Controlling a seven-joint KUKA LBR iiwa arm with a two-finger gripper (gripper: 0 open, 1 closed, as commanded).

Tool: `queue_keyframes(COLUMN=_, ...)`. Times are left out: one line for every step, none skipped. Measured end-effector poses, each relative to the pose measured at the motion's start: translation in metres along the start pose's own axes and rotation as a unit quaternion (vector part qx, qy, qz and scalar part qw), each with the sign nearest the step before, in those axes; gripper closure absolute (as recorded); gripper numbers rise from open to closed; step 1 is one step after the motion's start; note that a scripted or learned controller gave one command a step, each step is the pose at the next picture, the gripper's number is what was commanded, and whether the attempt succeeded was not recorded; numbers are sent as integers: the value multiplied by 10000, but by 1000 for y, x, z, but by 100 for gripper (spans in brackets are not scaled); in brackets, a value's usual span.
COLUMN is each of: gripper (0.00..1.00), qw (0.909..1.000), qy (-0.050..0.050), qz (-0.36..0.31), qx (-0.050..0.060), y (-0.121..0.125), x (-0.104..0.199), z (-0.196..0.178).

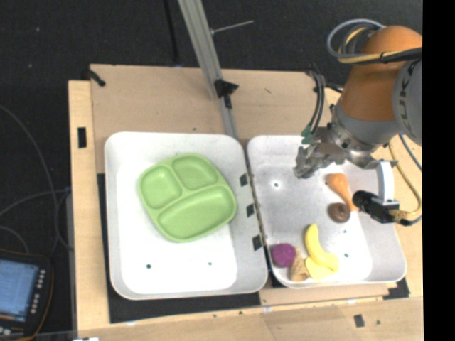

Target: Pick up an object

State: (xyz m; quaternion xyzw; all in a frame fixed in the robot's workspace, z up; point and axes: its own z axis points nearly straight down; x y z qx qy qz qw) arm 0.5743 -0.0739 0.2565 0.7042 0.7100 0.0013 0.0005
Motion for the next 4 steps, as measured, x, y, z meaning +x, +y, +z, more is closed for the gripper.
queue_keyframes(gripper=100, qw=10000, qy=1, qz=-1, qx=4, y=8, x=55, z=-5)
queue_keyframes(gripper=100, qw=10000, qy=-1, qz=7, qx=5, y=18, x=99, z=-5)
queue_keyframes(gripper=100, qw=10000, qy=-1, qz=1, qx=7, y=33, x=159, z=5)
queue_keyframes(gripper=0, qw=10000, qy=-13, qz=25, qx=10, y=33, x=155, z=5)
